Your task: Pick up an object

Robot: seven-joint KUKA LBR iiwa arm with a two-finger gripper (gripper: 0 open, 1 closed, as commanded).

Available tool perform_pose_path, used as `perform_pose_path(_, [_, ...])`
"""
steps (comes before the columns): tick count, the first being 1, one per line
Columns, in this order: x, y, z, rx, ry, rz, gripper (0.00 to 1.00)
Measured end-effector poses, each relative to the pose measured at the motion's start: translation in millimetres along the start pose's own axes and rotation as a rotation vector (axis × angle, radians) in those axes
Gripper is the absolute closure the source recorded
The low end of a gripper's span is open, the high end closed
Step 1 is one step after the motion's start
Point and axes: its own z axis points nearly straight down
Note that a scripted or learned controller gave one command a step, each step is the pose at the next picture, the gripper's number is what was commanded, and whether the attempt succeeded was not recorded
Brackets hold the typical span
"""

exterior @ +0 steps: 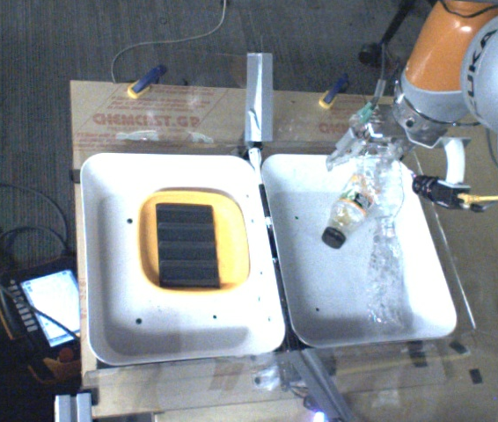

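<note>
I see the pincer [368,144] over the far edge of the right bin [425,323], clamped on the base of a clear plastic bottle [355,202] that hangs tilted, dark cap down (lifted off the bin floor, as far as I can tell). Left of that bin, the left bin [108,323] holds a yellow tray with black insert [193,240].

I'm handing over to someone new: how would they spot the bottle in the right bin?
Take the right bin of the two white ones. Near its upper middle, below the gripper, a small clear bottle with a dark cap is tilted cap-down. The yellow tray with a black insert is in the other bin.
</note>
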Motion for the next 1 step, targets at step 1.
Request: perform_pose_path(1, [4.5,-1.6,-7.9,-0.001,-0.005,-0.087,0.00])
